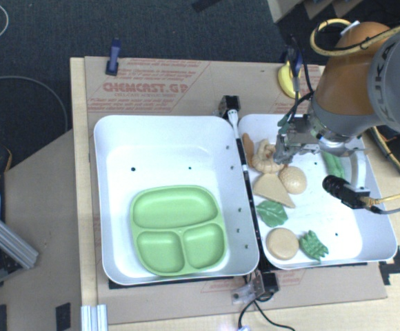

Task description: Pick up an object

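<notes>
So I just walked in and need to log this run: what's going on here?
The grey arm reaches in over the right bin, its pincer low among small toy foods near a tan piece. Nothing is visibly lifted yet. The left bin holds a green divided tray.

The shallow plastic bins (110, 185) are white. A pale green three-compartment plastic tray (178, 227) lies in the left one; the right holds tan rounded food pieces (283, 243) and dark green leafy pieces (314, 245). The arm's band (345, 67) is orange.
</notes>
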Robot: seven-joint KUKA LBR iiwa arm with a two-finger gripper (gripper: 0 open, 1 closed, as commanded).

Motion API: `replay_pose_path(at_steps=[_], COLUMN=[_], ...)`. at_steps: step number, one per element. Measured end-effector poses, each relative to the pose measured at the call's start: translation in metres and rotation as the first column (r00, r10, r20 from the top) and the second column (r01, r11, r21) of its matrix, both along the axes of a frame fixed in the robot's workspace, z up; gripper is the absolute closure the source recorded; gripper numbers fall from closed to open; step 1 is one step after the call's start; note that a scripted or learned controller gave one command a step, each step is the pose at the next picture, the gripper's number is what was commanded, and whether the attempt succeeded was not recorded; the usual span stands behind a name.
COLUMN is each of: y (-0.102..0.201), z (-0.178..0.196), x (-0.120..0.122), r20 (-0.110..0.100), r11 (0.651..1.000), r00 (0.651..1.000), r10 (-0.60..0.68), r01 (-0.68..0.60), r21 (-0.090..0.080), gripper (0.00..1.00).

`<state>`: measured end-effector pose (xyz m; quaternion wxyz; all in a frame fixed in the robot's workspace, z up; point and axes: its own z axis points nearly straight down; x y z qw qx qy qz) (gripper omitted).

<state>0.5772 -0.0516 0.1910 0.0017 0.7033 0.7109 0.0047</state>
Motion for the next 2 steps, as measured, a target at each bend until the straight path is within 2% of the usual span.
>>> replay_pose_path(at_steps=[1,2], y=[0.08,0.065], z=[0.057,0.165], x=[-0.04,-0.081], r20=[-0.004,0.003], r11=[1.0,1.0], r00=[1.0,1.0], r10=[-0.002,-0.01], r01=[0.002,0.01], r21=[-0.002,-0.003], gripper=[1.0,1.0])
